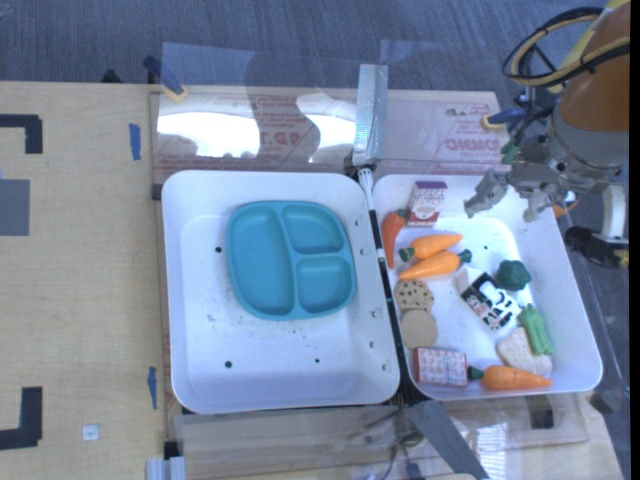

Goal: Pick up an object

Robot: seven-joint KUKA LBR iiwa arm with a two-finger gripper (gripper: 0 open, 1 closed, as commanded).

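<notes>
Two white bins sit side by side; the right bin (585, 318) holds the toy food, carrots (434, 253) among it. The jaws (513, 198) hang spread and empty over its far edge, apparently poised to descend.

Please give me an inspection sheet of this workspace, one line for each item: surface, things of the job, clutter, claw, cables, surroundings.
Surface: two white bins side by side, left bin and right bin, on a bench.
Job's things: the right bin holds toy food: carrots, cookies, a small carton, a green piece, a black-and-white item.
Clutter: a blue divided plate lies in the left bin.
Claw: claw hangs open above the right bin's far right corner, holding nothing.
Cables: yellow and black cables loop by the arm.
Surroundings: clear plastic sheet behind the bins; blue tape on the wooden board.
</notes>
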